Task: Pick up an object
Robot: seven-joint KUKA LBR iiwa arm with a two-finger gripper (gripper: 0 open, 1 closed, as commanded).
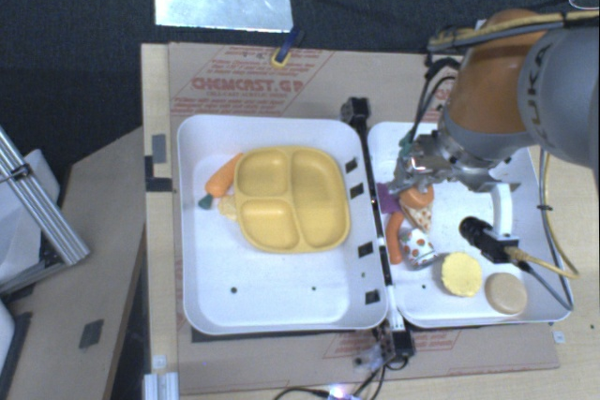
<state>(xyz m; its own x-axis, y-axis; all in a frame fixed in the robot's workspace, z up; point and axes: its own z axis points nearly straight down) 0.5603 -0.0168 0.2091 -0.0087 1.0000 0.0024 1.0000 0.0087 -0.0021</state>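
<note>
While the orange piece [418, 198] is lying in the right bin [450, 309], close to that bin's left wall, my hand [412, 171] is hanging directly above it, with its lower end meeting the piece's upper edge in the camera view. I cannot tell from this angle whether the hand is open or closed, nor whether it is gripping the piece.

Just below the orange piece, a pale speckled wedge [421, 218] is lying against it. A slim red-orange stick [395, 237] is lying beside the wedge, along the bin's left wall, and a small speckled ball [419, 247] is sitting just right of the stick's lower end. A purple scrap [384, 199] is showing at the wall, left of the orange piece. Further toward the bin's near right corner, a yellow disc [461, 274] and a tan disc [507, 292] are sitting side by side, near each other.

A yellow divided plate [286, 199] is sitting in the left bin [281, 286]. A carrot [222, 175] is lying tilted against the plate's left edge.

Both bins are resting on a printed cardboard sheet [244, 80].
</note>
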